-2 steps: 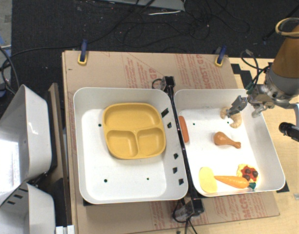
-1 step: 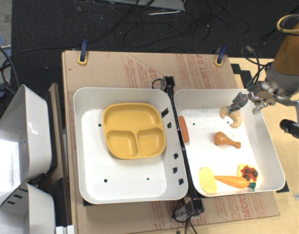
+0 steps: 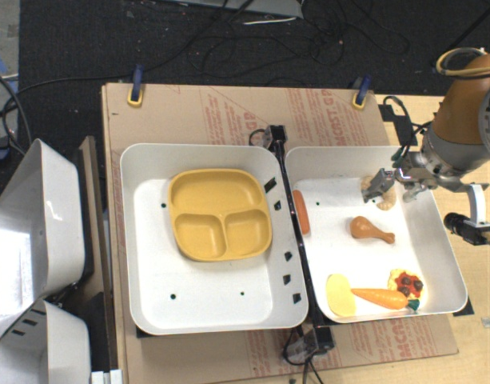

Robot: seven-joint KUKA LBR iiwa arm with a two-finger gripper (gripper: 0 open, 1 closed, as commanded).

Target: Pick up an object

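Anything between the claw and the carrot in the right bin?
Yes: in the camera view the drumstick lies between the claw and the carrot.

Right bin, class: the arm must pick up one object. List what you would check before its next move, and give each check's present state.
1. Objects available in right bin: ok. A drumstick, carrot, sausage, yellow slice and pizza slice lie there.
2. Gripper over the right bin: ok, near its far wall.
3. Object between the fingers: cannot tell; a pale item sits just below the gripper.
4. Drumstick apart from its neighbours: ok.
5. Carrot free to lift: not ok; it touches the yellow slice and pizza slice.
6. Sausage clear of the wall: not ok; it lies against the left edge.
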